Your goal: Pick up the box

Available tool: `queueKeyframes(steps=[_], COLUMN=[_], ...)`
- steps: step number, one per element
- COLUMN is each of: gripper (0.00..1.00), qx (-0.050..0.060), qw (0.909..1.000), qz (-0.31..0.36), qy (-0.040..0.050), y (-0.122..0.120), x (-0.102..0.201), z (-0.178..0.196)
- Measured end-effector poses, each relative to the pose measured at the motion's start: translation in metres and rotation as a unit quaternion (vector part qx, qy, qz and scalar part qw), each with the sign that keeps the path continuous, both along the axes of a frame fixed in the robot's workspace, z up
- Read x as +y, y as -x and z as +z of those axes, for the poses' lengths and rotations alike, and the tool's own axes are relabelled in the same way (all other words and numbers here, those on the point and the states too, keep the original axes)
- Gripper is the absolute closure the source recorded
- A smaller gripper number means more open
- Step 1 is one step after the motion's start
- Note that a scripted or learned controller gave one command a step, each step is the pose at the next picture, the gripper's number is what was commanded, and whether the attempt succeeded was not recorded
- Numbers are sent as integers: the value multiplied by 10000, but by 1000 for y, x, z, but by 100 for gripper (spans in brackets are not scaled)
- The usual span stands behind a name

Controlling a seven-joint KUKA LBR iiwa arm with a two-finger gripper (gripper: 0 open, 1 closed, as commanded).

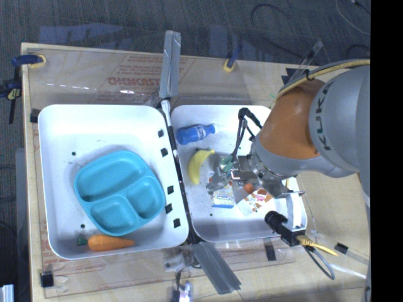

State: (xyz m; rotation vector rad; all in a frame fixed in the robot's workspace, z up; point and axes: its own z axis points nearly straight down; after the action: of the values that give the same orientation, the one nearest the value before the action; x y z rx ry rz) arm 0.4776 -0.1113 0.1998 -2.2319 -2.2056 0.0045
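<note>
- Gripper was low in the right bin, down among the clutter; arm came in from the right, orange band above the wrist.
- Finger state: couldn't tell. The metal parts blurred into the items under them, so no grip could be judged.
- Box: small white-and-blue carton, lay flat on the bin floor just below the gripper tip, touching or nearly touching it; which of the 2 I couldn't tell.
- Progress, my read: approach looked done, pick not shown. Box sat on the floor, not lifted. Left to do: close on it, raise it clear.
- Other stuff nr the gripper: banana just to its left, blue bottle up and left, a red-white packet to the lower right, close to the box. Could crowd the grasp.
- Left bin held a blue divided plate and a carrot, well apart from the gripper.
- Writing: "KUKA" on the grey arm shell, partly cut off. Red mirrored print on the clear sheet over the bench, not legible. Box print too small to read.
</note>
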Motion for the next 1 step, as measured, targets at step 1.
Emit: queueKeyframes(steps=[1], gripper=[100], qx=[0], qw=[9933], qz=[1157], qy=[-5], y=[-46], x=[11], z=[-64])
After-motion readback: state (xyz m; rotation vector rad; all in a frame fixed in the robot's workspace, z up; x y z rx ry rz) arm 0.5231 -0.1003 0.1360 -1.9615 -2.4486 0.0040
